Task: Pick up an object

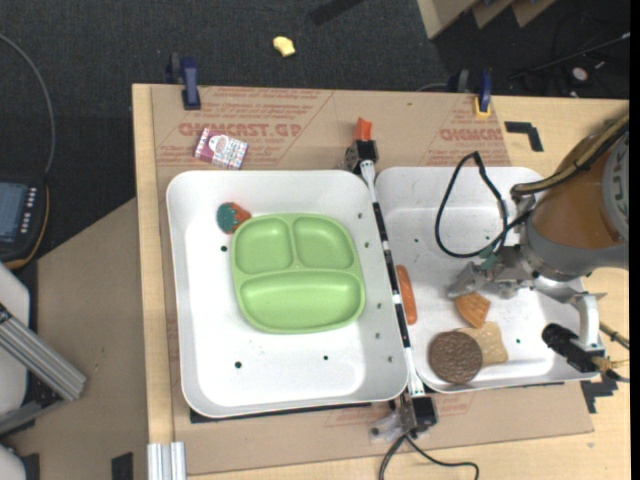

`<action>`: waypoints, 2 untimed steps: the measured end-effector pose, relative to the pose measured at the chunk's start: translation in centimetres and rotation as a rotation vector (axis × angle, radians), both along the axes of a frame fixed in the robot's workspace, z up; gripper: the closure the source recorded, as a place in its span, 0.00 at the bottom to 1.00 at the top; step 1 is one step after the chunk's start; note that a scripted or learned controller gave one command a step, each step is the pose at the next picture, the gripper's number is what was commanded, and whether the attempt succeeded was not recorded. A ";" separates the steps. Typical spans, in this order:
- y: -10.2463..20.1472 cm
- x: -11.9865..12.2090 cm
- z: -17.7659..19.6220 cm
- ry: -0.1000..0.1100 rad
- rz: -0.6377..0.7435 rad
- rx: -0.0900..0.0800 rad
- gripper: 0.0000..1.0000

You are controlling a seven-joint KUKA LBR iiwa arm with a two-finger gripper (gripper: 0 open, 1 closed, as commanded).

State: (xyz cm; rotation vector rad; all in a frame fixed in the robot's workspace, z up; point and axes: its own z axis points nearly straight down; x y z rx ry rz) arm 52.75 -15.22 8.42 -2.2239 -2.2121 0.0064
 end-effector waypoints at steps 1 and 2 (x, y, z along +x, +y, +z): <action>-5.7 5.7 0.1 -0.014 0.004 -0.006 0.00; 6.4 -2.7 0.1 -0.005 0.009 0.000 0.00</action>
